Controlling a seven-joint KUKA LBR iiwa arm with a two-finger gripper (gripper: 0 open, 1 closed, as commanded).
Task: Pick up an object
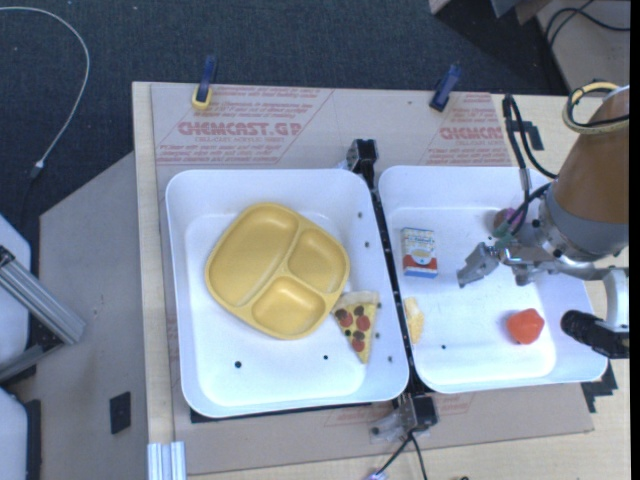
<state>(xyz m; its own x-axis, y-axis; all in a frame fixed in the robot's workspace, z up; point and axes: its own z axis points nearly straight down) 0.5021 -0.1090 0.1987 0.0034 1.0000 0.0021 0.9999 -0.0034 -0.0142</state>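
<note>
My gripper (478, 266) hangs over the middle of the right bin (470, 366), with the arm reaching in from the right. A small white carton with blue and red print (419, 251) lies just left of the gripper, apart from it. A red round object (525, 325) sits lower right of the gripper on the bin floor. A yellow wedge (412, 320) rests against the right bin's left wall. In the left bin (200, 368) lie a yellow divided plate (276, 269) and a pizza slice (358, 323) touching the plate's lower right edge.
A black clip (362, 154) and a divider join the two bins at the middle. Blue clamps (445, 86) hold the cardboard sheet at the back. A black part (595, 332) of the arm overhangs the right bin's right edge.
</note>
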